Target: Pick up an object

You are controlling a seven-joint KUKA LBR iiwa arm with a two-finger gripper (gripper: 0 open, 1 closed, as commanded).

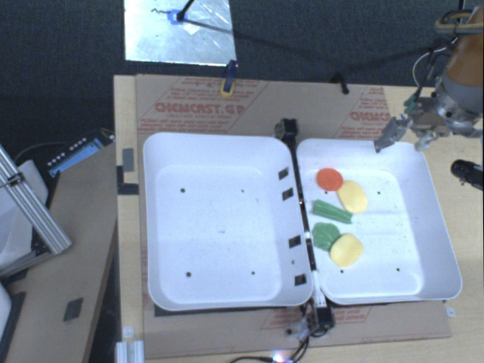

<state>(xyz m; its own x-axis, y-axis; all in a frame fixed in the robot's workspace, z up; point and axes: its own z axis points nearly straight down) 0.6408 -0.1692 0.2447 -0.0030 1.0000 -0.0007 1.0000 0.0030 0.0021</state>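
Several pieces of toy food lie in the right bin (423,278), near its left wall. An orange round piece (329,178) is at the top, with a yellow piece (352,197) to its lower right. Under them lie a long green piece (333,212), a darker green piece (325,235) and another yellow piece (346,250). My gripper (398,144) hangs over the bin's far right corner, up and to the right of the orange piece. It is open, with nothing between its fingers.
The left bin (219,218) stands beside the right one, with a black clip strip (295,203) along their shared edge. A shiny metal sheet (179,20) lies at the far back. Grey rails (30,210) stand at the left.
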